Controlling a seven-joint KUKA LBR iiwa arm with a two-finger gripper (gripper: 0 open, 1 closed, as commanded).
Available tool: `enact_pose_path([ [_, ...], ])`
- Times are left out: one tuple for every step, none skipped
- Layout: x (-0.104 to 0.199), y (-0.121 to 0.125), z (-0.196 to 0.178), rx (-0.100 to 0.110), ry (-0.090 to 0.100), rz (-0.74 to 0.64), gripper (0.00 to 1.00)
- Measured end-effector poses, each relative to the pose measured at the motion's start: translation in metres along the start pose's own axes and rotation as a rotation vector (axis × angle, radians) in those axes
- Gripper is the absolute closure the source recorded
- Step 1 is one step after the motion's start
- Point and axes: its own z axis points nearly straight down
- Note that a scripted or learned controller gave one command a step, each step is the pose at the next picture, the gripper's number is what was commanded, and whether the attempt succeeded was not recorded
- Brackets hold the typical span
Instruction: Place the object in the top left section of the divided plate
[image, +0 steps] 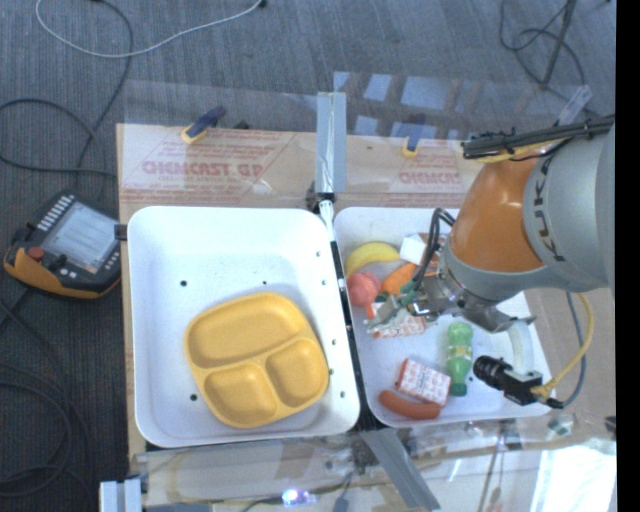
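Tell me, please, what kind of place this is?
Probably a robotics lab: a grey-and-orange arm reaches over two white bins holding toy food, and a teach pendant lies on the carpet.

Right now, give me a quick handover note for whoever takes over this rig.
Gripper: low in the right bin, among the toy food; whether it holds anything can't be told.
Divided plate: yellow, in the left bin, nothing on it.
Right bin: banana, carrot, green bottle, sausage, red-and-white packet.
Done: nothing placed.
Left: carry one object to the plate's top left section.

grey carpet (250, 70), loose cables (120, 45), teach pendant (65, 247)
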Motion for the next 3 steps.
enact_pose_path([
  [0.089,-0.008,-0.021,-0.006,0.004,-0.116,1.0],
  [0.089,0.003,-0.046,0.0,0.001,0.12,1.0],
  [0.089,0.003,-0.046,0.0,0.001,0.121,0.0],
])
